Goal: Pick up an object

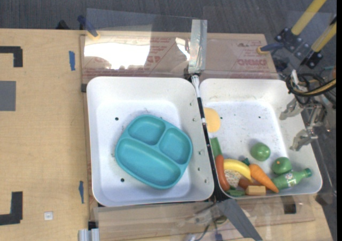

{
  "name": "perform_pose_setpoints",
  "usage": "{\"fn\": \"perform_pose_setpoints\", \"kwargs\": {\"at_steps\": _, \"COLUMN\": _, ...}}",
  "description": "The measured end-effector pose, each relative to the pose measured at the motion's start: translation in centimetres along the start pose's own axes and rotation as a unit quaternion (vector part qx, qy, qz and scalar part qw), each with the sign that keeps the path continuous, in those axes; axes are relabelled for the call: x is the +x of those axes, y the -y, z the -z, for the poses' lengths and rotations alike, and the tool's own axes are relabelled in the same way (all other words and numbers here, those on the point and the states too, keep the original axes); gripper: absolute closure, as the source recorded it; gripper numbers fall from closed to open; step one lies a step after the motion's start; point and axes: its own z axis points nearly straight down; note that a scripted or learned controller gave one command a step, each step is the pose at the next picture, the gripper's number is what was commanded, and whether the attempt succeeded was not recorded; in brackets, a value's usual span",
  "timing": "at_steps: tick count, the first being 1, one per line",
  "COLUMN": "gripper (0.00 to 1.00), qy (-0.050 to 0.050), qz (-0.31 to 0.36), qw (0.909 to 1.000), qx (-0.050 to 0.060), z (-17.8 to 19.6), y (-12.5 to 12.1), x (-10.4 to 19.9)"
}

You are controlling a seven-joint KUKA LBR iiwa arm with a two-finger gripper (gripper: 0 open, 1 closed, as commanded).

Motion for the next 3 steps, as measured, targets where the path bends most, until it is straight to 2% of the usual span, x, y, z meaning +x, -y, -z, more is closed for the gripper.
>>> {"fn": "perform_pose_setpoints", "kwargs": {"at_steps": 1, "gripper": 0.0, "qy": 0.001, "qz": 0.036, "qw": 0.9994, "qx": 0.0, "z": -10.4, "y": -5.2, "x": 4.4}}
{"fn": "perform_pose_setpoints", "kwargs": {"at_steps": 2, "gripper": 0.0, "qy": 0.006, "qz": 0.023, "qw": 0.9997, "qx": 0.002, "z": -11.4, "y": -7.9, "x": 5.2}}
{"fn": "perform_pose_setpoints", "kwargs": {"at_steps": 3, "gripper": 0.0, "qy": 0.006, "qz": -0.021, "qw": 0.9998, "qx": 0.001, "z": 6.4, "y": -3.6, "x": -7.1}}
